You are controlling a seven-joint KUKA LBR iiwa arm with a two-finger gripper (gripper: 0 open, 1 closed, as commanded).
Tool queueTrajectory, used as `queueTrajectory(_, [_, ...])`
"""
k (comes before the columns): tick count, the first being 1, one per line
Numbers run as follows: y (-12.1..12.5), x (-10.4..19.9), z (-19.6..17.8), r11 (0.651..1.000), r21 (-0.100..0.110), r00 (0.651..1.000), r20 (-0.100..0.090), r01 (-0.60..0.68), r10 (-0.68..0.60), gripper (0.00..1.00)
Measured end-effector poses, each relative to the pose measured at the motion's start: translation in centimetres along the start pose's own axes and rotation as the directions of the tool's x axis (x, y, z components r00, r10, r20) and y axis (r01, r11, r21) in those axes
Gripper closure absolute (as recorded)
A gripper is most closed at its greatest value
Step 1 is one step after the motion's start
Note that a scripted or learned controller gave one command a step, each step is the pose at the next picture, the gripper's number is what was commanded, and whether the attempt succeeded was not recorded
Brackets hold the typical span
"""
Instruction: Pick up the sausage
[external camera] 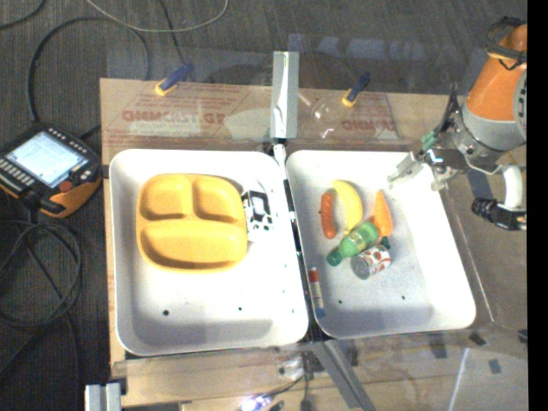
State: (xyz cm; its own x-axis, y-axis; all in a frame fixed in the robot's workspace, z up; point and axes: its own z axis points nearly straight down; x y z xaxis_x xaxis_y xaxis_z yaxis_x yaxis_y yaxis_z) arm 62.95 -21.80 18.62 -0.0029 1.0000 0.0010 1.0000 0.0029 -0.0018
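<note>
Dark carpet with looping black cables surrounds a brown bench (120, 110) bearing two shallow white bins side by side. Left bin (128, 315) holds a yellow compartment tray (193, 221), lying flat toward the bin's upper half, with a small black-and-white printed patch (259, 211) just beside the tray's right edge. Right bin (428, 298) holds a tight cluster near its centre: sausage (328, 213), orange-red, lying roughly upright in the view at the cluster's left, touching or nearly touching the banana (348, 202) to its right. Carrot (384, 213) lies on the banana's far side, angled slightly. Green bottle (353, 244) lies tilted below the banana, its lower end pointing toward the bin's left, with a small can (372, 260) tucked against it at lower right. A thin marker-like object (315, 294) rests along the ridge between the bins. Arm enters from the right; orange band visible above the wrist. Gripper (425, 168) sits over the right bin's upper right corner, well apart from the sausage, its fingers spread, nothing between them. A teach pendant (47, 165) with lit screen lies on the floor at left. Two clamps, blue and yellow (171, 80) (355, 90), sit at the bench's far edge.
</note>
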Motion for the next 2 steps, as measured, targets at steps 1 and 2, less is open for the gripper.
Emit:
queueTrajectory(1, [3.98,-0.42,-3.91,1.000,-0.003,1.000,0.004,0.002,-0.002,0.00])
queueTrajectory(2, [4.03,-0.36,-4.88,1.000,-0.001,1.000,0.010,0.004,-0.004,1.00])
